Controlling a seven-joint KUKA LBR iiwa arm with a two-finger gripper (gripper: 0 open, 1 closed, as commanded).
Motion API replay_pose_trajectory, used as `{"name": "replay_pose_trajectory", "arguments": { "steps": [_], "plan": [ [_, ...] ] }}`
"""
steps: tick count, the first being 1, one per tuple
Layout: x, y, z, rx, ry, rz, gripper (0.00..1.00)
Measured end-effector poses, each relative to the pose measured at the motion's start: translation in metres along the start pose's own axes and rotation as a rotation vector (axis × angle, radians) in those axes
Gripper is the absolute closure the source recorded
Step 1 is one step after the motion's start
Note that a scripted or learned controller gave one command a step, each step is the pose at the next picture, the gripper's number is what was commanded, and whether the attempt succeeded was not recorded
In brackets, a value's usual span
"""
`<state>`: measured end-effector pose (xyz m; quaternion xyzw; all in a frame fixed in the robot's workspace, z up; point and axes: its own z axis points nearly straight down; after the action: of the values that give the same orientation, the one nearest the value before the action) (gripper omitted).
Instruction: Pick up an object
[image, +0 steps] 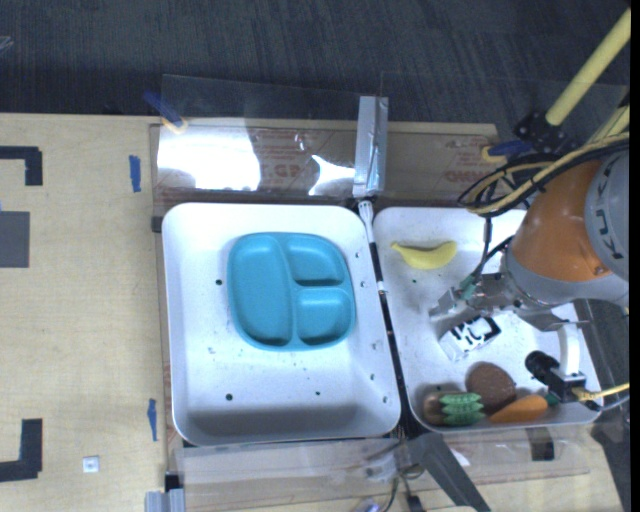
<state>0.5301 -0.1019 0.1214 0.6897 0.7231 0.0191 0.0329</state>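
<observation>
End effector in right bin, banana just beyond it

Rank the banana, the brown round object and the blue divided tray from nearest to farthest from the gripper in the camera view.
From the gripper:
1. Banana, just up and left of it in the right bin.
2. Brown round object, lower in the right bin; nearly level with the banana.
3. Blue divided tray, in the left bin.

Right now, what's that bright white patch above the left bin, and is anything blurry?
In the camera view, the patch is glare off a clear plastic sheet behind the left bin; the blue tray looks sharp and evenly lit; the gripper area is small and slightly blurred.
</observation>
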Motion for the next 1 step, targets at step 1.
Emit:
{"name": "replay_pose_trajectory", "arguments": {
  "steps": [1],
  "plan": [
    [-0.0175,-0.0082,0.0139,0.014,0.012,-0.011,0.0]
  ]
}}
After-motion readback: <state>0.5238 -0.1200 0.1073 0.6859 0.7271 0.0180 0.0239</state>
